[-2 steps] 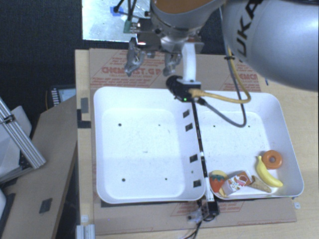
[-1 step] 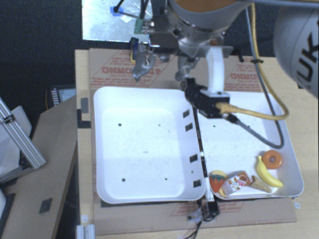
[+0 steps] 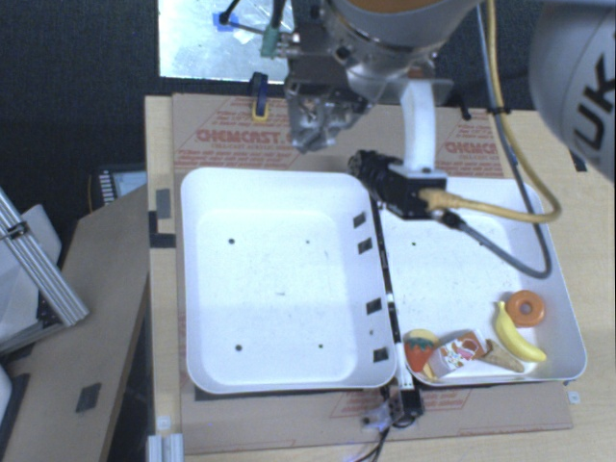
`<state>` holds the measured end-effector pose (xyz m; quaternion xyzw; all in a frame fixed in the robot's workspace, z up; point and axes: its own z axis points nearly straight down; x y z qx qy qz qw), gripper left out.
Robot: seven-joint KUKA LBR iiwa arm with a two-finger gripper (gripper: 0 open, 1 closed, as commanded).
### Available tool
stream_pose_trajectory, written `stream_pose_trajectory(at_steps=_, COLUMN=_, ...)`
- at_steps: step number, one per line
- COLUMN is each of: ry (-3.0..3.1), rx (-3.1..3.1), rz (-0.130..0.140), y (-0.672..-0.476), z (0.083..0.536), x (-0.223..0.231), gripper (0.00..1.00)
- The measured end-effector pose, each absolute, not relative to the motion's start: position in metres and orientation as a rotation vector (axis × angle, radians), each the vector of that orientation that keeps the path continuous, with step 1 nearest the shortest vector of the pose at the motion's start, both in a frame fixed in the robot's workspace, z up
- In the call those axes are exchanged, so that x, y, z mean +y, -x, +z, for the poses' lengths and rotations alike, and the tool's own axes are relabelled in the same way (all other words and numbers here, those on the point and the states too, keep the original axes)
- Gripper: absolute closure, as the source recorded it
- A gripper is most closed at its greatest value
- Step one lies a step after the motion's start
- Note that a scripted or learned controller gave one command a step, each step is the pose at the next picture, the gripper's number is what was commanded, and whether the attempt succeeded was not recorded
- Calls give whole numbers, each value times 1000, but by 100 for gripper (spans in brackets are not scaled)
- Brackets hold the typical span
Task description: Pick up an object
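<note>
Several small items lie in the front right corner of the right bin (image 3: pixel 481 258): a yellow banana (image 3: pixel 517 335), an orange ring-shaped piece (image 3: pixel 525 307), a red and orange round item (image 3: pixel 421 350), a white and red packet (image 3: pixel 458 350) and a tan cone-shaped piece (image 3: pixel 502 357). My gripper (image 3: pixel 313 128) hangs high near the camera, over the cardboard just behind the left bin's back edge, far from those items. Nothing shows beneath it.
The left white bin (image 3: pixel 279 277) lies beside the right one, with a black hinge strip (image 3: pixel 383 277) between them. A black fitting with a yellow cable (image 3: pixel 500 215) hangs over the right bin's back. Cardboard (image 3: pixel 241 133) underlies both bins.
</note>
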<state>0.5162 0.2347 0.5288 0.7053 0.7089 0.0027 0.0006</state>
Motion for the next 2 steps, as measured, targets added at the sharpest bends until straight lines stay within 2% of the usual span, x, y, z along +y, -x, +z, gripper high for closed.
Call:
stream_pose_trajectory(at_steps=1, ry=-2216, rx=2227, rz=4, y=-485, z=536, x=225, gripper=100)
stream_pose_trajectory(at_steps=2, ry=-2228, rx=2211, rz=3, y=-487, z=536, x=140, gripper=100)
